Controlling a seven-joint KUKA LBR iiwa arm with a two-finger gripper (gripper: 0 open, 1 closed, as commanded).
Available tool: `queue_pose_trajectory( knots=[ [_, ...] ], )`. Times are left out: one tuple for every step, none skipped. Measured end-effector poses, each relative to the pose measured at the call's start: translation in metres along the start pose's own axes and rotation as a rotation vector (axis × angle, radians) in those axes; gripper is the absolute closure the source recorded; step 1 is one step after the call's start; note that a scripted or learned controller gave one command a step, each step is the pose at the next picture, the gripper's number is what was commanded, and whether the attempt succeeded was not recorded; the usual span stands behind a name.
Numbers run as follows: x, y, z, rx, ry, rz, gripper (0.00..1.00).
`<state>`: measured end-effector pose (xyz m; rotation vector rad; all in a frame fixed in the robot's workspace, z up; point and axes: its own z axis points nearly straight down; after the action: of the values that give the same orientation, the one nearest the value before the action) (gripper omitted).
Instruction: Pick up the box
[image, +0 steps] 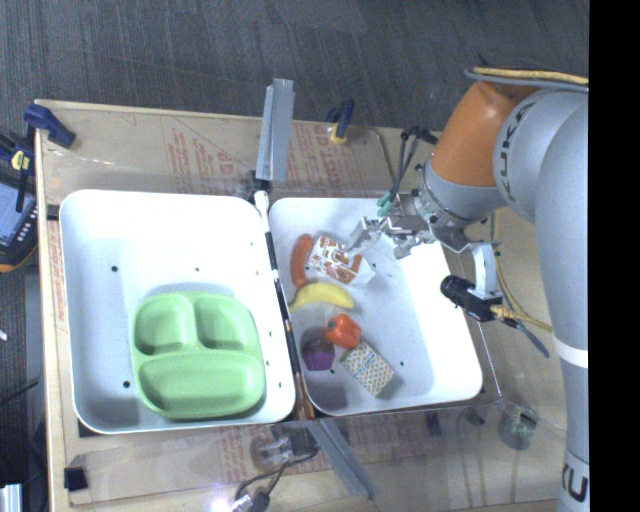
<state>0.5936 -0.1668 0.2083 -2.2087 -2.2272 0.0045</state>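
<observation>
Now, box (335, 260) just left of hand (385, 235), apart, hand's grip state unclear.

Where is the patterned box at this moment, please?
The patterned box lies in the right bin, near its front edge, just right of the purple item and below the orange-red pepper.

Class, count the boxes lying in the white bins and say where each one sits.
2, both in the right bin: a red-and-white box near its top by the gripper, and a patterned box near its bottom edge. Others could be hidden.
</observation>
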Motion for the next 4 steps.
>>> queue_pose_trajectory(
  knots=[
    [-0.012,-0.084,0.088,0.000,0.000,-0.182,0.00],
    [0.000,-0.115,0.114,-0.013,-0.016,-0.180,0.00],
    [0.002,-0.115,0.105,-0.010,-0.010,-0.188,1.00],
    [0.001,-0.115,0.105,-0.010,-0.011,-0.188,0.00]
  ],
)
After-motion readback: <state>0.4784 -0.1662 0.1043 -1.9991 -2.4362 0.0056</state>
